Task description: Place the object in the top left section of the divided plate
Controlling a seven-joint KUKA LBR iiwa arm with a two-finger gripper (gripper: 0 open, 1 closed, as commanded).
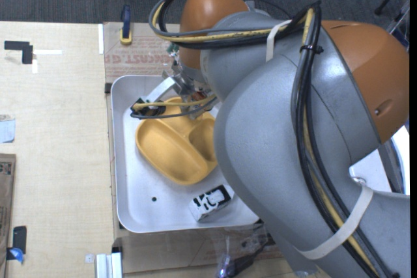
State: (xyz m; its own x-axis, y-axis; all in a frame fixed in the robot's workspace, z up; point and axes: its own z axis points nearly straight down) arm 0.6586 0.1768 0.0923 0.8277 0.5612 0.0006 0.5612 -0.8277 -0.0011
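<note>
My grey arm with its orange-brown band [306,140] comes in from the right and covers most of that side of the view, with a bundle of black and yellow cables [195,37] looped over its upper joint. My metal two-finger gripper [184,89] hangs low over the far end of the shallow white plastic bin [124,192], just above the top edge of the mustard-yellow divided plastic plate [171,152] that lies in the bin. I cannot tell whether my gripper is clenched or released, because its tip is small and tangled with wires and shadow from this angle. The task's thing, a pair of black-framed glasses with brownish lenses [146,108], sits at the plate's upper left rim, with the lenses toward the bin's left wall. One thin black temple runs rightward from it across the top of the plate toward my gripper. Whether the glasses rest on the rim or hang from me I cannot make out. The plate's dividing ridge is visible, and its right part is hidden under my arm. Nearer the camera, on the bin's white floor just below the plate and apart from it, lies a small black-and-white printed box [212,200]. Beyond the bin there is a strip of brown cardboard with red lettering [140,52], and a blue-handled clamp with a yellow jaw [125,25] is fixed at its left end. The pale wooden benchtop [52,140] spreads out to the left of the bin.
</note>
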